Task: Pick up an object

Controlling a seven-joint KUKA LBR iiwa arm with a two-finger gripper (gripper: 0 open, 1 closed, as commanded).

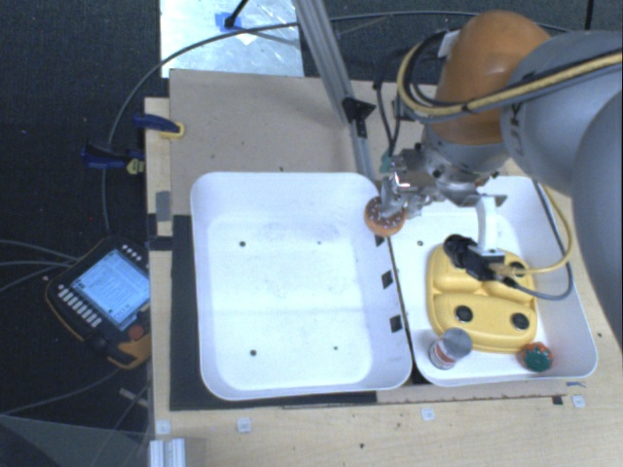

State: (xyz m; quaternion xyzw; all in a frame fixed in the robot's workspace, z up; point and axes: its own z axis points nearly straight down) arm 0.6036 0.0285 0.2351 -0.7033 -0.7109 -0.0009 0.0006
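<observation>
**A:** Where is the claw hanging, and is it grasping anything?

**B:** The gripper (391, 205) is hovering over the line where the left bin (282, 280) and the right bin (506, 377) are meeting, near their far ends. A brown disc (385, 219) is showing right at its tip. It is small, round and rough-looking, with a paler middle. I cannot tell whether the claw is clenched on the disc or released.

**A:** What is lying in the bins?

**B:** The right one is holding a yellow moulded piece (487, 309), glossy and rounded, with dark round holes in its top. Just beside its near corner a small can (450, 346) is standing, silver on top and reddish down the side. A little green ball (535, 357) with a red patch is resting at the other near corner. Both bins are looking like smooth, shallow white plastic with rounded corners.

**A:** Is anything crowding the claw?

**B:** The grey arm (565, 115) with its orange band (487, 52) is looming over the far part of the right bin. A slanted metal rod (326, 52) is running down to a point just behind the gripper. Black tape marks (388, 280) are dotting the rim between the bins.

**A:** And around the bench?

**B:** The bins are sitting on a flat brown board (263, 125), with a blue clamp (156, 125) gripping its left edge. A handheld pendant (102, 295) is lying well apart on the dark floor, and its screen is glowing blue.

**A:** Is any writing showing?

**B:** The text on the pendant's screen is too small to read.
</observation>
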